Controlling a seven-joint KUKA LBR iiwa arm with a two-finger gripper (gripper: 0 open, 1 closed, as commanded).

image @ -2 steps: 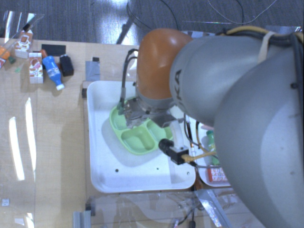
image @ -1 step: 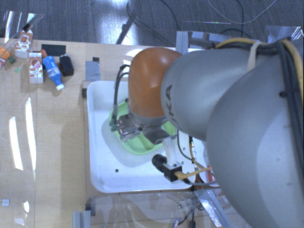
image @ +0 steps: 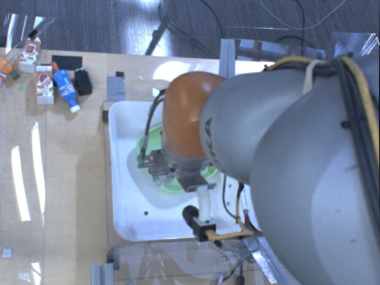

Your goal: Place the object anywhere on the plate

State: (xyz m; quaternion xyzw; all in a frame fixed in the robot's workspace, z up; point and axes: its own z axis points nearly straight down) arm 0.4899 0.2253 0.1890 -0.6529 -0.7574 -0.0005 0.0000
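Grey arm with orange band [image: 189, 120] hangs over round green plate [image: 149, 142] inside shallow white bin [image: 122, 177]. Gripper [image: 159, 166] above plate; object hidden beneath, grip state undeterminable.

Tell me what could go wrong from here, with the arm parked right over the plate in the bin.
1. The arm covers most of the green plate, so I cannot confirm an object is in hand or where a release would land; it may miss the plate.
2. The wrist sits low inside the white bin, near its wall; a sideways move might clip it.
3. Loose cables hang by the wrist and could snag.
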